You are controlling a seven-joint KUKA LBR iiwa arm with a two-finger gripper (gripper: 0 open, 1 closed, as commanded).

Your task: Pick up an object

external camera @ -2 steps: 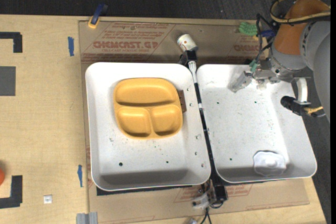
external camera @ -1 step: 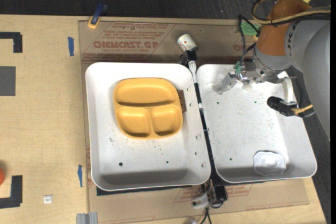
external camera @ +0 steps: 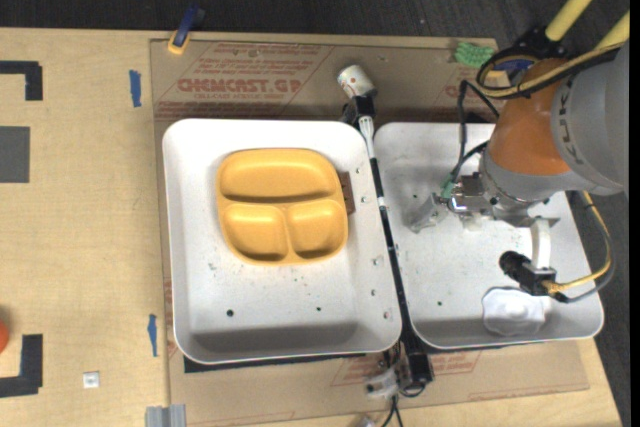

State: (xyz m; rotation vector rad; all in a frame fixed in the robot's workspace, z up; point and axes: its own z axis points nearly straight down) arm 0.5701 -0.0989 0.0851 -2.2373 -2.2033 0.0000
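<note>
Fingers [external camera: 432, 208] low in right bin [external camera: 440, 290], grip state unclear; yellow divided tray [external camera: 283, 205] flat in left bin [external camera: 195, 245], long axis left-right.

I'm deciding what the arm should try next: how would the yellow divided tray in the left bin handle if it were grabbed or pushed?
The yellow tray looks like moulded plastic, so probably stiff and light. Its glossy, rounded top could slip in the claw; the rim may grip better. It lies flat and wide in the left bin, so a push would likely slide it, not tip it.

Grey arm [external camera: 600, 120], orange wrist band [external camera: 525, 140], yellow and black cables, metallic gripper body.
</note>
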